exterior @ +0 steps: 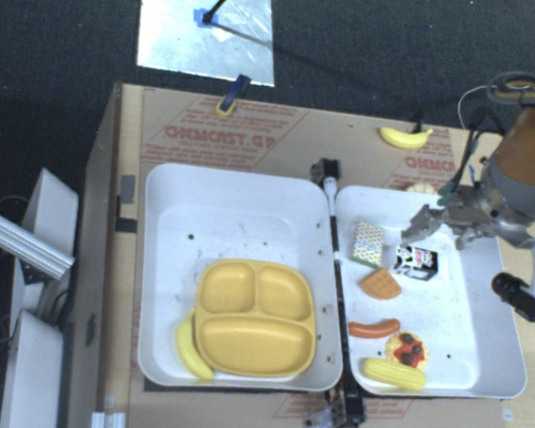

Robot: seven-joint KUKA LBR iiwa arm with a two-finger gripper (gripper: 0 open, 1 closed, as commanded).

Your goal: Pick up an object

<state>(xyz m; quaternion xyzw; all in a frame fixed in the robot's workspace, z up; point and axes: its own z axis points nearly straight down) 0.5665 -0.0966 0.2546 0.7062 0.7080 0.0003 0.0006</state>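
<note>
Gripper (pixel 420 234) hanging low over the upper part of the right bin (pixel 485 305), reached in from the right on the grey arm (pixel 524 186) with its orange band. Fingers too small and blurred to judge: cannot tell whether spread or closed, nor whether anything sits between them. Tip just above and beside the small black-and-white carton (pixel 419 262), possibly touching its upper left corner; contact not clear.

Carton lying flat on the bin floor, white with black patches and a spot of red print, roughly rectangular. Just left of it, a green-and-white checked packet (pixel 368 243), near the bin's left wall. Below the carton, an orange wedge (pixel 381 284). Lower still, a red sausage (pixel 372 329), then a pizza slice (pixel 407 348) with dark toppings, and a yellow corn cob (pixel 393 373) along the front wall.

In the left bin (pixel 175 199), a yellow divided tray (pixel 255 318) with three compartments, and a banana (pixel 191 347) touching its left front edge. Another banana (pixel 405 135) on the cardboard behind the bins.
</note>
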